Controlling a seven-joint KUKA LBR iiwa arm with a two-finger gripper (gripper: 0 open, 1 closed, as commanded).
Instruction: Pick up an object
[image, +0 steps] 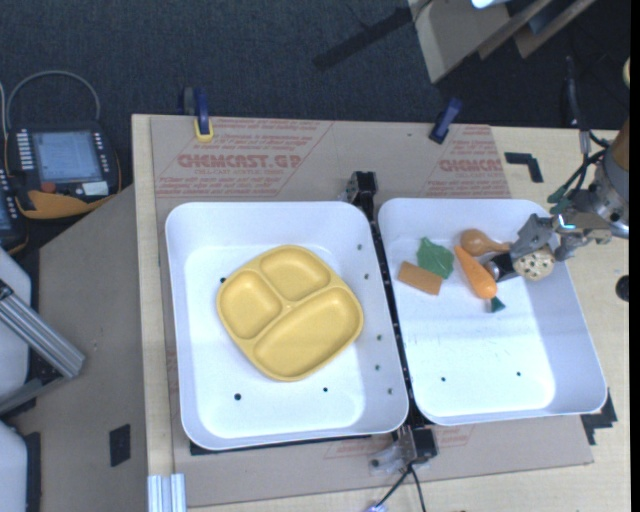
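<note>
Camera view, both bins. The right bin (560, 380) holds five small toy foods clustered at the frame's upper right: one carrot (477, 273), one green piece (435, 257), one orange block (419, 278), one tan rounded piece (480, 241) and one cookie (535, 264). The left bin (190, 300) holds one yellow divided plate (290, 312). The gripper (530, 240) sits beside the cookie; its opening cannot be told. The carrot is probably light, stiff and smooth, best gripped across its middle.
</note>
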